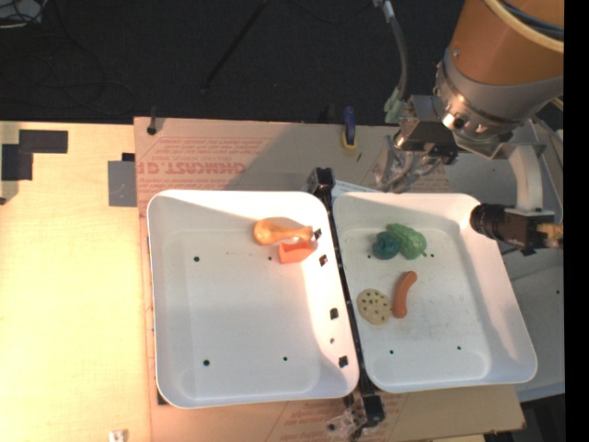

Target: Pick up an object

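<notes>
Gripper seen above far rim of right white bin; finger state indiscernible. Green crumpled soft object lying just below it, untouched. Gripper tips blurred.

We see two white bins, the left bin and the right bin, side by side on a brown cardboard sheet over the pale wooden surface
</notes>
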You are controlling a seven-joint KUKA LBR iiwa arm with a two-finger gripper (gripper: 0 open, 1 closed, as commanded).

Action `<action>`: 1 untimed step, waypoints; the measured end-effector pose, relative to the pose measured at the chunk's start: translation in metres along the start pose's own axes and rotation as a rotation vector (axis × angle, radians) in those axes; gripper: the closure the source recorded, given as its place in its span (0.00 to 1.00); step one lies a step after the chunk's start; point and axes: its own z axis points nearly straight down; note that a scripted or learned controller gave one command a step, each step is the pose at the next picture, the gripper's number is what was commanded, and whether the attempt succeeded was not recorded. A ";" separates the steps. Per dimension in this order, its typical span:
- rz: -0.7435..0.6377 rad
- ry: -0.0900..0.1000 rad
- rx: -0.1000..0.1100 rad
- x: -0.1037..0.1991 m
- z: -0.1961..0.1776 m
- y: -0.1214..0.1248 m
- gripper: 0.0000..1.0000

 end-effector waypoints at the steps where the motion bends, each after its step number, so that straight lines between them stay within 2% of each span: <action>1: 0.008 -0.003 0.027 -0.039 0.073 -0.065 1.00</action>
